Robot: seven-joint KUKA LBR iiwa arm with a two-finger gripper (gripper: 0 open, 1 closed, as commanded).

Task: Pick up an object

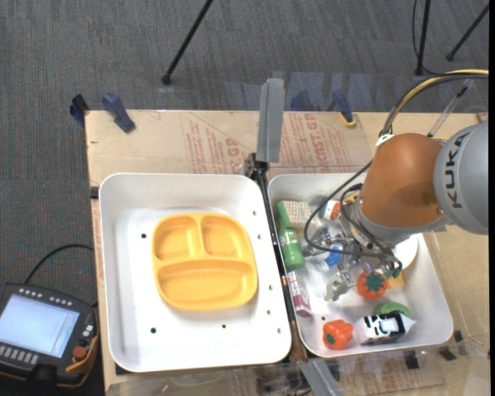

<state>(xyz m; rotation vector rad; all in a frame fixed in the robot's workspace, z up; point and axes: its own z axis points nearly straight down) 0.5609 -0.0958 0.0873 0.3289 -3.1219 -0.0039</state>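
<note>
Nearest the lens, the arm's pincer (343,285), grip state impossible to tell, hangs beside the orange tomato toy (371,284), which a descent might knock aside.

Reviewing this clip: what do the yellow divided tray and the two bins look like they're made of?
Yellow divided tray: likely moulded plastic, smooth with a soft sheen and rounded compartment ridges. Left bin and right bin: probably thin white plastic, matte, with rounded corners and rolled rims.

Robot lab: teach pendant (37,330), tripod legs (191,31).
</note>
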